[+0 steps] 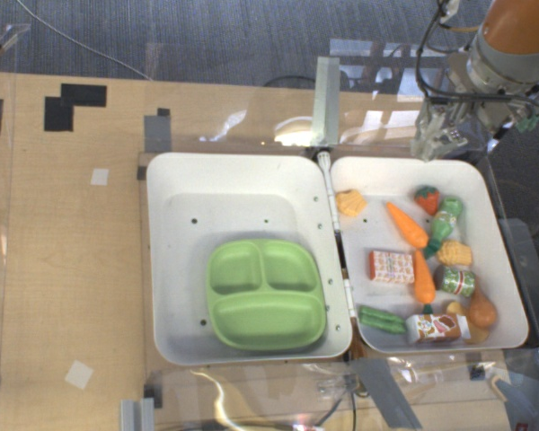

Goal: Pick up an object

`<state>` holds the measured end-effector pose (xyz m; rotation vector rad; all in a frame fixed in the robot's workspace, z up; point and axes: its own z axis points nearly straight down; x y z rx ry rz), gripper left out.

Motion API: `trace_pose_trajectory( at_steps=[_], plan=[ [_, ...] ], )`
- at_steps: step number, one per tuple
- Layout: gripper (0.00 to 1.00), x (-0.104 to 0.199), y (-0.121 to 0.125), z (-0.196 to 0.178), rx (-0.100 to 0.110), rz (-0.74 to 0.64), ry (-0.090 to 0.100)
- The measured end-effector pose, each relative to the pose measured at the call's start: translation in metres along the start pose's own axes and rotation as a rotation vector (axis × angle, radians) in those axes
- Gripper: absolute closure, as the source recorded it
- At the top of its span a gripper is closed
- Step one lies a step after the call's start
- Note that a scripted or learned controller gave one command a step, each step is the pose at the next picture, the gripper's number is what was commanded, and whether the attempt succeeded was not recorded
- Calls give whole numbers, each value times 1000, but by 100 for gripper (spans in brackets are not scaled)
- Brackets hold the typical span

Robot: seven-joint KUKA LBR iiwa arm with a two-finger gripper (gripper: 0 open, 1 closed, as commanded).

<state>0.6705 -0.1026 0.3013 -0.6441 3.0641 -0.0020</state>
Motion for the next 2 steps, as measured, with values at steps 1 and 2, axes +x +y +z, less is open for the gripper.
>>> trace_pose_trajectory(
  at_steps=[1, 2],
  plan=[
    [100, -3, 0, -16, 5, 0, -15],
    [100, 5, -12, -8, 2, -64, -2]
  ],
)
